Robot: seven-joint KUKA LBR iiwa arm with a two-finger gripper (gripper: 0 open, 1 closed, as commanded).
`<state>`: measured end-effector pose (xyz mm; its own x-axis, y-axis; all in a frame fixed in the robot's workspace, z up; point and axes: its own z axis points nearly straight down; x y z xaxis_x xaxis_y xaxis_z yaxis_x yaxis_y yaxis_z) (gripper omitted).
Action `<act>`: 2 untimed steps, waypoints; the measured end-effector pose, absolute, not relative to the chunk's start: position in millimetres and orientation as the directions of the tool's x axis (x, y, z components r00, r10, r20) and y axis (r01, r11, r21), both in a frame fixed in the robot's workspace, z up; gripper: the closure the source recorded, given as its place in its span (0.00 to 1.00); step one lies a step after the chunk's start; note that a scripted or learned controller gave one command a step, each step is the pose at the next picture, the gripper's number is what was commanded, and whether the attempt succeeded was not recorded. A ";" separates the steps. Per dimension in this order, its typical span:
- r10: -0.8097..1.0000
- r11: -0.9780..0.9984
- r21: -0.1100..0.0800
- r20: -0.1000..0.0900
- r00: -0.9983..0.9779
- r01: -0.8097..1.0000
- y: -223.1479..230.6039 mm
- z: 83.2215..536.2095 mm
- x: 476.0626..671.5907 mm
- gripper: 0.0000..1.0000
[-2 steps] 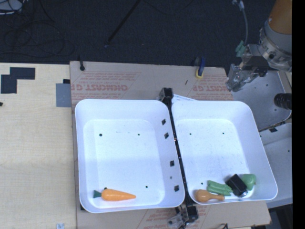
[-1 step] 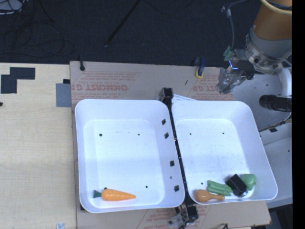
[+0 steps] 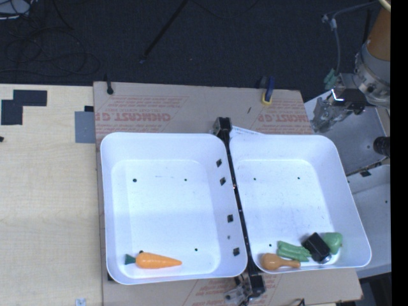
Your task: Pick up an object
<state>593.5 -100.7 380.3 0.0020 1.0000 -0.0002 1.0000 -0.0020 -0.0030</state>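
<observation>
The gripper (image 3: 326, 112) is seen at the upper right, held beyond the far right corner of the right bin (image 3: 344, 171) and outside its rim. Whether it is spread or closed cannot be told, since it is small and blurred against the grey surface behind it; nothing can be made out in its grasp. Above it, the grey wrist and the orange band of the arm (image 3: 377, 50) are cut off by the upper right corner.

In the right bin, a small cluster of objects is gathered in the near right corner. A black block (image 3: 317, 247) is laid tilted across a green pea pod (image 3: 292, 250), with a rounded green object (image 3: 333, 240) just behind it to the right. A tan, pear-shaped toy (image 3: 278, 262) is set just in front of the pod, against the near rim.

The left bin (image 3: 115, 171) is placed beside the right one, the two being joined along a black strip. A toy carrot (image 3: 155, 261) is laid near its near left corner, its green top pointed left. Both bins are set on a cardboard sheet (image 3: 166, 110) printed with red lettering, and a yellow and blue clamp (image 3: 268, 90) is fixed at the sheet's far edge.
</observation>
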 end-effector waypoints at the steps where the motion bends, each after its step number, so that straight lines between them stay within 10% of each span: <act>1: 1.000 -0.002 -0.005 -0.002 0.002 1.000 -137.2 323.0 644.9 1.00; 2: 1.000 -0.001 0.000 -0.001 0.001 1.000 -157.5 338.4 636.2 1.00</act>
<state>636.2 -157.5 338.4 0.0010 1.0000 -0.0013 1.0000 -0.0010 -0.0001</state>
